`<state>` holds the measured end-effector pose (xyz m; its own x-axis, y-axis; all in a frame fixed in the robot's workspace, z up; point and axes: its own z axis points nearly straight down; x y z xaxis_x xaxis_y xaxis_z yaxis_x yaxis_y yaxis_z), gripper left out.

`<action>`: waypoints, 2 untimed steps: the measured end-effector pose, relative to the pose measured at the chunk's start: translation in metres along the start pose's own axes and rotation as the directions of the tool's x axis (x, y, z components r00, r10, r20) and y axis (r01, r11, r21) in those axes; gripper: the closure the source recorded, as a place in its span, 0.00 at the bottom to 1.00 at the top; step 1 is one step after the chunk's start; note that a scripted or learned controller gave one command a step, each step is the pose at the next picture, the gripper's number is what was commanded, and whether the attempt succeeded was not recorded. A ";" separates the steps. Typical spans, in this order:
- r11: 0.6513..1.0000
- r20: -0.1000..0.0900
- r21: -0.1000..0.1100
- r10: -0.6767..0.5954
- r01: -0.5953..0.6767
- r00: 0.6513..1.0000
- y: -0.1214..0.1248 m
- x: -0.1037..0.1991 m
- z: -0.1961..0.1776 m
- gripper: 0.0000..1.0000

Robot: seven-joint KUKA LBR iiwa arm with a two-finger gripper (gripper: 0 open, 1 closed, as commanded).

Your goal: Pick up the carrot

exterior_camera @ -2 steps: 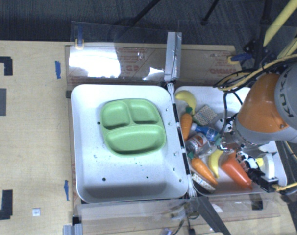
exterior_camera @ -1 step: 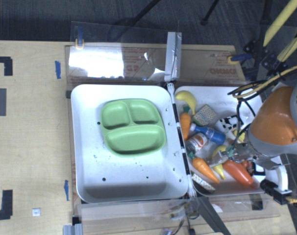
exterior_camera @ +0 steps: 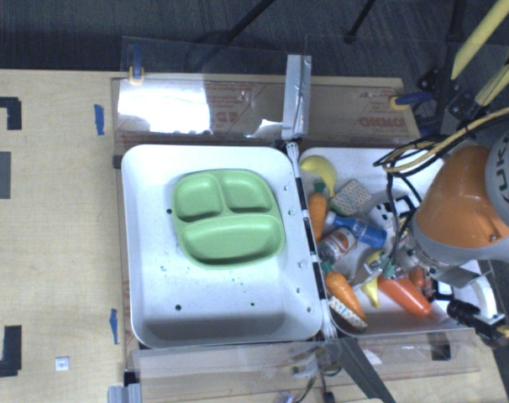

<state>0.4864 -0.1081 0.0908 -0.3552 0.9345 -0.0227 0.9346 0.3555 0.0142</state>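
Overhead slanted view of a wooden bench (exterior_camera: 53,250) bearing two shallow white bins side by side. The left bin (exterior_camera: 154,309), smooth glossy plastic with rounded corners, holds a pale green divided plate (exterior_camera: 228,217) with two small compartments above one wide one. The right bin (exterior_camera: 481,296) is crowded with toy food and small packages.

Several orange carrot-like pieces lie in that clutter. The clearest carrot (exterior_camera: 340,289) sits near the bin's lower left, close to the wall shared with the left bin; it is a smooth tapered cone whose long axis runs diagonally, the narrow tip toward the lower right. A slimmer orange piece (exterior_camera: 318,211) stands nearly vertical along the same wall farther up, just below a yellow banana (exterior_camera: 320,172). A third, redder orange piece (exterior_camera: 404,296) lies at a slant near the wrist. Between them are a grey mesh-textured sponge (exterior_camera: 352,197), a blue item (exterior_camera: 364,229) and a small round can (exterior_camera: 338,242).

The grey arm, with its bulbous orange band (exterior_camera: 460,204) and looping black cables, reaches in from the right and hangs over the bin's right half. The gripper (exterior_camera: 397,263) is low among the objects, beside the redder piece, but its parts are lost in clutter; whether it is spread or closed, or has hold of anything, cannot be told
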 end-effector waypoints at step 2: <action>0.987 -0.017 0.005 0.161 -0.161 0.987 -0.008 -0.011 -0.007 1.00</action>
<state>0.4829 -0.1211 0.0975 -0.2003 0.9797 -0.0029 0.9797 0.2003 0.0122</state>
